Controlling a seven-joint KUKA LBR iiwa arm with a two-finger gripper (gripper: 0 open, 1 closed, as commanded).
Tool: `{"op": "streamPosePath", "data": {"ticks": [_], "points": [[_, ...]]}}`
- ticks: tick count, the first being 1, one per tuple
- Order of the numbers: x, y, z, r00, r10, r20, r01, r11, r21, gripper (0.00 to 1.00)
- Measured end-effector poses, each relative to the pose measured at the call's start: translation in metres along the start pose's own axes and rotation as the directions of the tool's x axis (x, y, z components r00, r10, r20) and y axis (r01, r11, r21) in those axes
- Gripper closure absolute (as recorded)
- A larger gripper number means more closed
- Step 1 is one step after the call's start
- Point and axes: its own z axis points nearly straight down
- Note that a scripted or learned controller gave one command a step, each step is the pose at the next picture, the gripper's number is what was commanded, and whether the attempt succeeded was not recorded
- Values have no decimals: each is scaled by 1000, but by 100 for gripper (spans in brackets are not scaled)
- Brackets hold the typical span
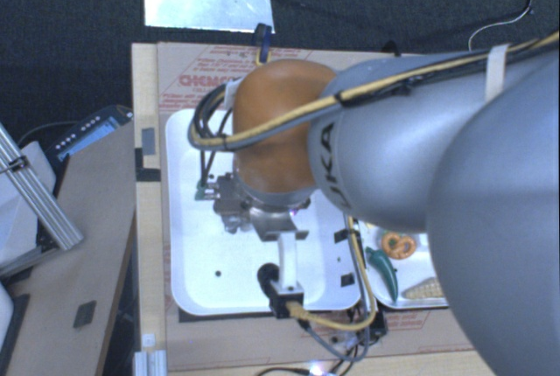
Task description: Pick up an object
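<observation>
My gripper hangs low over the middle of the left white bin, under the orange wrist band, and the arm hides most of it. In the right bin, at its near left part, lie an orange ring-shaped piece, a green pepper-like piece and a pale yellow textured piece. The gripper is well left of these three. A tiny dark speck sits on the left bin's floor, near and left of the gripper. The arm covers the far part of both bins.
The grey arm spans the view from the right and covers most of the right bin. A brown cardboard sheet lies under the bins. A wooden bench top and metal rail stand at the left.
</observation>
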Motion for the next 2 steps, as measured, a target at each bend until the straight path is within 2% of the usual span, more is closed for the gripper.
{"op": "streamPosePath", "data": {"ticks": [1,2], "points": [[-1,59,-162,1000,-1,-13,1,999,-36,100],[-1,56,-164,1000,-3,-9,3,1000,-21,100]]}}
